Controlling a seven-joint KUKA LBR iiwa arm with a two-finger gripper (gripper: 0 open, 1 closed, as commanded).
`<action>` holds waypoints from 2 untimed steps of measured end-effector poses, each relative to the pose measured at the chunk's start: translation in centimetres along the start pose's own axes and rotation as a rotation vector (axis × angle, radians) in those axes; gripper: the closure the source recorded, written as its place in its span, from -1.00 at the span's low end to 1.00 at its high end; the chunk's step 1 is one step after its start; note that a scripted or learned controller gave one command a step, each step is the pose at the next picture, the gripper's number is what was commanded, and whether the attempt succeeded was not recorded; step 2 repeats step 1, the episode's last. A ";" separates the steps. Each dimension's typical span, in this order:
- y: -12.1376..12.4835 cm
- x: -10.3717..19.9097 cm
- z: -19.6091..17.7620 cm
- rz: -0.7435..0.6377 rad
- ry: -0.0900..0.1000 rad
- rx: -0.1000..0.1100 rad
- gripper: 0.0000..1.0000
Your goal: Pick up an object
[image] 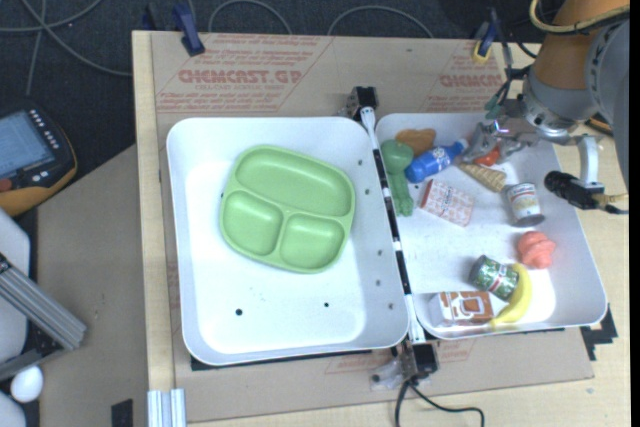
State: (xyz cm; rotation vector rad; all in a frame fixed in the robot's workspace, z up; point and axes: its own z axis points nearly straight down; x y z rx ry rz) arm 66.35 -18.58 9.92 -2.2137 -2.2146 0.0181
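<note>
Tabletop [250, 75]: brown board carrying both bins; the end effector [497, 137] hangs over its far right part.
Left bin [190, 215]: well apart from the end effector, off to the left; it holds a green divided plate [288, 208]; no risk there unless the arm swings wide.
Right bin [585, 265]: the end effector sits low over its far corner, near the rim; a descent slightly off could strike the wall instead of an object.
Arm [575, 55]: grey with an orange band, entering from the right; its bulk hides part of the bin corner.
End effector: low among the clutter; I cannot tell whether it is released or clenched, and nothing is visibly caught in it.
Blue bottle [436, 160]: just left of the end effector, lying on its side; likely to roll away if nudged.
Waffle cone [484, 177]: just in front of the end effector; thin and tapered, apt to slip out.
Small can [522, 203]: near, in front and to the right; a side bump could tip it.
Orange piece [415, 139]: near, left; crowding beside the bottle could cause a double catch.
Pink lump [537, 249], banana [517, 300], green can [494, 275]: well apart, toward the front.
</note>
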 end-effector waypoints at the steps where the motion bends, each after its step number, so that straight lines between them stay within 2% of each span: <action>1: 0.0 6.6 1.0 0.006 -0.007 0.008 1.00; 2: 0.0 6.6 1.0 0.006 -0.007 0.008 1.00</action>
